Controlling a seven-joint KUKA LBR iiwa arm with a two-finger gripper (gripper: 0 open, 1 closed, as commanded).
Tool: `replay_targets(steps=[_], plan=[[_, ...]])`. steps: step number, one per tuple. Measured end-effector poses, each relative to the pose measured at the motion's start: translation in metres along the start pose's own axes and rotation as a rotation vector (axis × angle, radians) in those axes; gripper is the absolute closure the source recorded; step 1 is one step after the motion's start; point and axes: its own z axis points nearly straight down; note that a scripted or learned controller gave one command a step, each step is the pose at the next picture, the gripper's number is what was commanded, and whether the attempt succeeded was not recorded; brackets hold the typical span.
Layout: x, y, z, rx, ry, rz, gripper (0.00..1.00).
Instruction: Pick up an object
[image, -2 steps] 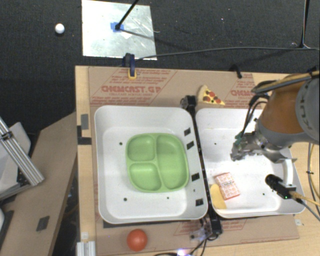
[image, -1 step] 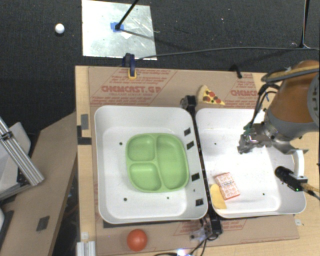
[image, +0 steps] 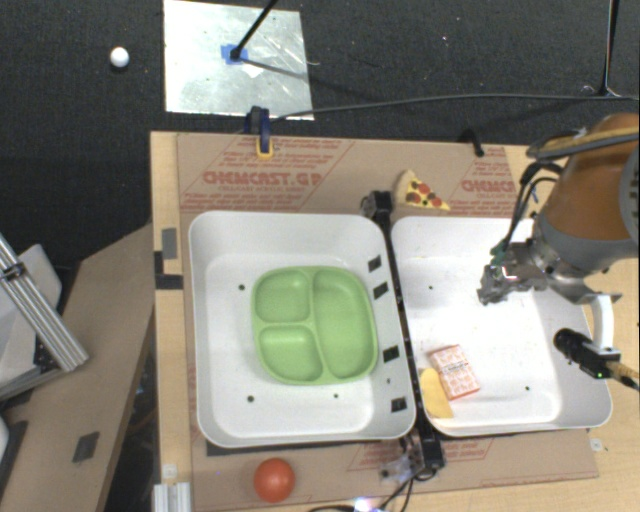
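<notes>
While the gripper (image: 497, 283) hangs over the far part of the right bin (image: 575, 405), you can't really make out its fingers, so whether they're open or closed I can't tell; nothing visible is pinched there. Behind it the wrist and the orange band (image: 590, 195) run off to the right edge.

Near the front left corner of that same bin you've got two things to grab: one small red-and-white packet (image: 453, 370) and one yellow piece (image: 435, 393) just beside it, touching or nearly so. Both sit well apart from the gripper.

Left bin (image: 215, 400) holds one green divided tray (image: 314, 324) with three compartments, lying flat in the middle.

Both bins rest on a brown cardboard sheet (image: 290, 172) printed with red lettering. On it, far side between the bins, is one toy pizza slice (image: 422, 192), and at the near edge one orange-red ball (image: 274, 479). A blue-and-yellow clamp (image: 261, 131) grips the far edge.

Further out, dark carpet-like floor (image: 70, 150) with one shiny metal sheet (image: 238, 60) and one small white ball (image: 120, 57) at far left.
</notes>
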Motion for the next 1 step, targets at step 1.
replay_targets(steps=[1], plan=[[0.0539,0.0186,-0.0151,-0.001,0.001,-0.006,1.00]])
